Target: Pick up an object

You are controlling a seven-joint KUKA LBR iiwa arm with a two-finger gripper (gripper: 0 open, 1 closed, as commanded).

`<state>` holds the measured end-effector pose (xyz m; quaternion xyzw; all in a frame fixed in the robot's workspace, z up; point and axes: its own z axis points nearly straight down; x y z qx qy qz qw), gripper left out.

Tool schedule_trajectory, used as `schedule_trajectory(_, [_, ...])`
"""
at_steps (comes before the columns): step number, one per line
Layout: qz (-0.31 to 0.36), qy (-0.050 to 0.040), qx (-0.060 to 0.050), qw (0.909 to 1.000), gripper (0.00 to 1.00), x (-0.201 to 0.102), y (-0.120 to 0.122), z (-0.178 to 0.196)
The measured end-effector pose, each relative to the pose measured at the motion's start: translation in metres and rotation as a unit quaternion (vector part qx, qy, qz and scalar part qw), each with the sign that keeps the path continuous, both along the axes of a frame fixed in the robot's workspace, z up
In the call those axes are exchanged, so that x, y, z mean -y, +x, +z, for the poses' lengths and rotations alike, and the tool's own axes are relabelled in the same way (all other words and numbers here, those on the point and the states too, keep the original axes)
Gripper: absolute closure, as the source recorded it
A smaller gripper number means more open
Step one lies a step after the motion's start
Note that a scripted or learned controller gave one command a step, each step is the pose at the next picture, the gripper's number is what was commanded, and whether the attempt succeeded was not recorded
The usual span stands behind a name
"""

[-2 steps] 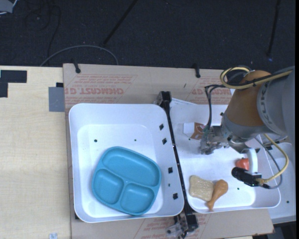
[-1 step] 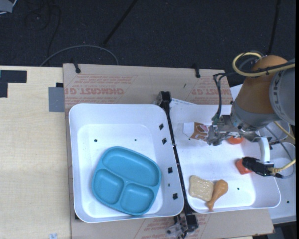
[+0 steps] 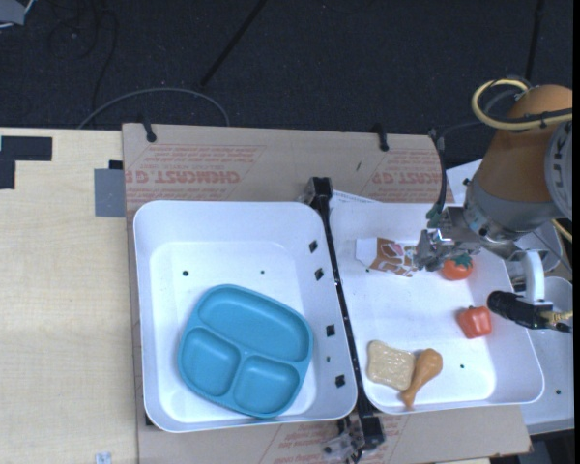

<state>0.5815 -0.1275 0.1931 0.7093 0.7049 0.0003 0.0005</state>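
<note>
The right bin (image 3: 522, 387) holds several toy foods. A small printed packet (image 3: 391, 256) lies near its back left. A round orange-red tomato (image 3: 455, 269) sits just right of it. A red pepper (image 3: 475, 322) lies toward the right wall, and a slice of toast (image 3: 390, 364) with a chicken drumstick (image 3: 421, 372) rests at the front. My gripper (image 3: 433, 250) hangs low at the back of this bin, between the packet and the tomato, close to both. Nothing is seen held between its fingers.
The left bin (image 3: 164, 235) holds a blue divided plate (image 3: 245, 349). A black clamp bar (image 3: 334, 298) runs between the two bins. Cardboard (image 3: 271, 167) lies under the bins, and a pale wooden bench top (image 3: 48, 298) extends left. The arm's grey and orange body (image 3: 522, 172) overhangs the right bin's back corner.
</note>
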Motion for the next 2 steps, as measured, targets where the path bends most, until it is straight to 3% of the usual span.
schedule_trajectory(1, [0.003, -0.0001, 0.000, 1.0000, 1.00, 0.003, 0.003, 0.043])
schedule_trajectory(2, [0.005, 0.0013, -0.002, 1.0000, 1.00, -0.048, 0.009, 0.032])
